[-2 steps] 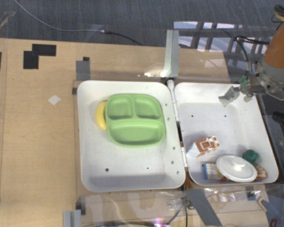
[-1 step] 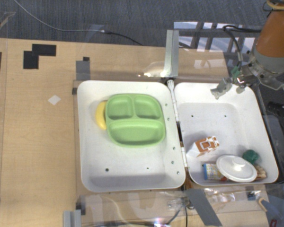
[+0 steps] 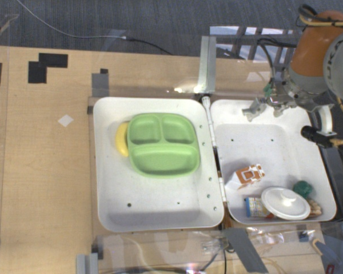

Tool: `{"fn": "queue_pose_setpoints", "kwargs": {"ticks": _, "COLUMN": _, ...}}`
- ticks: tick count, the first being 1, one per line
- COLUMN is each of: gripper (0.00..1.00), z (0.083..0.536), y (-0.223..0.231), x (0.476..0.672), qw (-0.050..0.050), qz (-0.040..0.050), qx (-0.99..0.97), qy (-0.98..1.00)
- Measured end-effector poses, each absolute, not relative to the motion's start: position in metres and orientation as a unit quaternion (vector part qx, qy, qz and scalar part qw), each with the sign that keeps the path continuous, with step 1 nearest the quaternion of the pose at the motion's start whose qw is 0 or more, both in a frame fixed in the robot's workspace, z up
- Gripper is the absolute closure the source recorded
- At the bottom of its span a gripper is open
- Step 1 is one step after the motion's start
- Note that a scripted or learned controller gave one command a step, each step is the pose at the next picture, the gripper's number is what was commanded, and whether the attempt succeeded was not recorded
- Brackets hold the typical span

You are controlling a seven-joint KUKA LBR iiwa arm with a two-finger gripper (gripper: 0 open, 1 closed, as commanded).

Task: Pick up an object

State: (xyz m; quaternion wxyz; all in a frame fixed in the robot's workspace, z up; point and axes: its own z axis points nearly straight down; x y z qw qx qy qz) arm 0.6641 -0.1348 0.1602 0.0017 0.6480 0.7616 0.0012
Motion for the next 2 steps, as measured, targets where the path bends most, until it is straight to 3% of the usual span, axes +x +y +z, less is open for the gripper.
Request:
{"fn": "queue_pose_setpoints", "kwargs": {"ticks": 1, "gripper": 0.0, "z": 0.161, "y": -0.135, "x": 0.664, "qw": 0.002, "qz": 0.0013, "qx": 0.648, "qy": 0.762}}
{"fn": "queue_pose_setpoints", "kwargs": {"ticks": 2, "gripper": 0.0, "z": 0.102, "y": -0.173, "x": 0.559, "qw": 0.001, "qz": 0.0007, "qx": 0.653, "qy": 0.757}}
